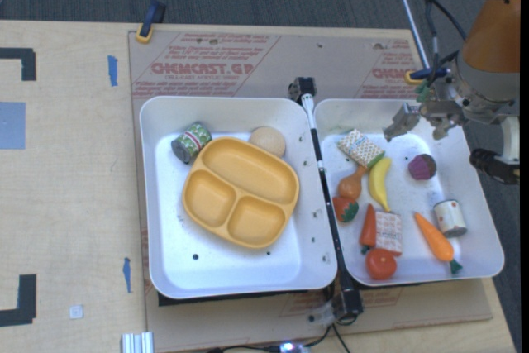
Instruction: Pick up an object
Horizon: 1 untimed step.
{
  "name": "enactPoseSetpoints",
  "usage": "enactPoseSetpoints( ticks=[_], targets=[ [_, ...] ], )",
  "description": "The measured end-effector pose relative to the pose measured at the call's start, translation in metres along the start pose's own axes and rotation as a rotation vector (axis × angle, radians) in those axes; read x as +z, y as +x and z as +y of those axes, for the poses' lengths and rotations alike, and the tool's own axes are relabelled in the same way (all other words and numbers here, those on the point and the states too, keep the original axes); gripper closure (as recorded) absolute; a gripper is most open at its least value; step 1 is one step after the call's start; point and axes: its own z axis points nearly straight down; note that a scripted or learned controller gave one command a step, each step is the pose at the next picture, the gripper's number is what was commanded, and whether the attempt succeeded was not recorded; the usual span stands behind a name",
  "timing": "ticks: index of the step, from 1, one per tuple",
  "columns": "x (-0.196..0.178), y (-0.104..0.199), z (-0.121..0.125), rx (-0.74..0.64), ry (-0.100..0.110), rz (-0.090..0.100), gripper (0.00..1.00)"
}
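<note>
My gripper hangs over the back part of the right bin, open, with nothing between its fingers. Just below it in the bin lie a purple plum, a checkered cracker and a yellow banana. Farther forward are a small white can, an orange carrot, a red tomato, a red pepper and a patterned packet. An orange pear-shaped piece sits near the bin's left wall.
The left bin holds a yellow divided plate, a green can and a beige round bun. A black clamp bar runs between the bins. The arm's orange band rises at the right.
</note>
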Motion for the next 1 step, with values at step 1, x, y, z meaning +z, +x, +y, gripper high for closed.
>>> enactPoseSetpoints(
  ticks=[1],
  targets=[
    [0.1248,0.0325,-0.0105,0.0,-0.003,-0.001,0.0]
  ],
)
